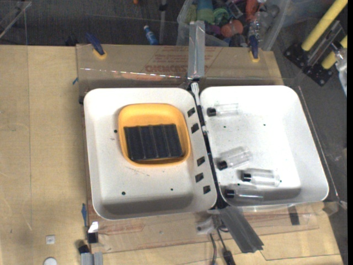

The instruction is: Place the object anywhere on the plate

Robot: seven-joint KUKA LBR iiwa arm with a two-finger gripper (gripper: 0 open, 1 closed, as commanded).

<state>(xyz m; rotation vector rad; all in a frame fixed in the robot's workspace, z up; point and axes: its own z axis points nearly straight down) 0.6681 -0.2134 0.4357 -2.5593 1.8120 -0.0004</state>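
Orange plate (153, 113): left bin, dark ribbed block (153, 141) on it.
Clear vials (259, 176): right bin, lower centre.
Pincer: state cannot be told.
Advice: grip one vial across its body, set it on bare rim.

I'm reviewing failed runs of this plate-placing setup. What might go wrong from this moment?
1. The clear vials in the right bin are transparent against white, so a grasp may miss or slip.
2. Two vials lie close together near the bin's front edge; fingers could nudge one while reaching the other.
3. The orange plate in the left bin already bears a dark ridged block, leaving mostly rim; a dropped vial might roll off.
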